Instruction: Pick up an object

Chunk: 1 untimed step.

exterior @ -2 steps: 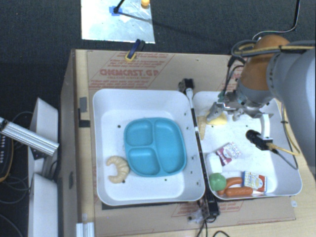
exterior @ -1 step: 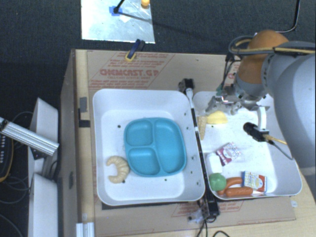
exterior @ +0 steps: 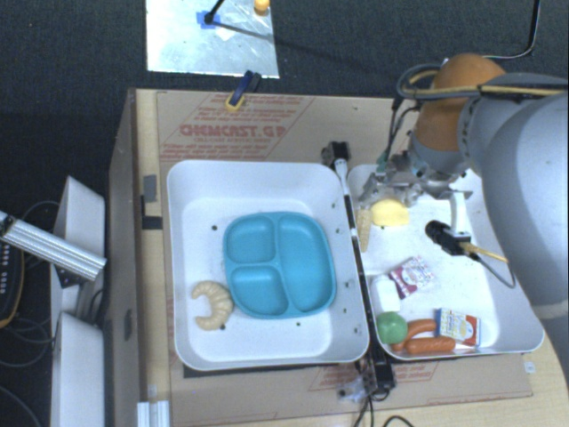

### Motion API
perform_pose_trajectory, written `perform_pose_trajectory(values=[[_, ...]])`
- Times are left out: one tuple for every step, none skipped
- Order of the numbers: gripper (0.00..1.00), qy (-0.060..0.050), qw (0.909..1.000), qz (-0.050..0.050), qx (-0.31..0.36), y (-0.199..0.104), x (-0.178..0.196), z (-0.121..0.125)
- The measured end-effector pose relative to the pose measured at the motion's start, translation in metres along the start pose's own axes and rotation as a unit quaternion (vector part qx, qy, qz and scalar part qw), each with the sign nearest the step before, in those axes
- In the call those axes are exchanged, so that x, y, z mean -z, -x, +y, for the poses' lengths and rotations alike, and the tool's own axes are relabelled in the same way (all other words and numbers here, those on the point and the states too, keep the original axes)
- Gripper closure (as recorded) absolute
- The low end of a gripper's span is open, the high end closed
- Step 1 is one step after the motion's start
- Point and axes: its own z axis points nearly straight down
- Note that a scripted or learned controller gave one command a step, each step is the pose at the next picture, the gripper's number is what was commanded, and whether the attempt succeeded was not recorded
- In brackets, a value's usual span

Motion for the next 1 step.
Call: perform_pose_trajectory(values=[[1.00,0.002,1.0000,-0.001,0.002,0.0006,0.0121,0.0015]])
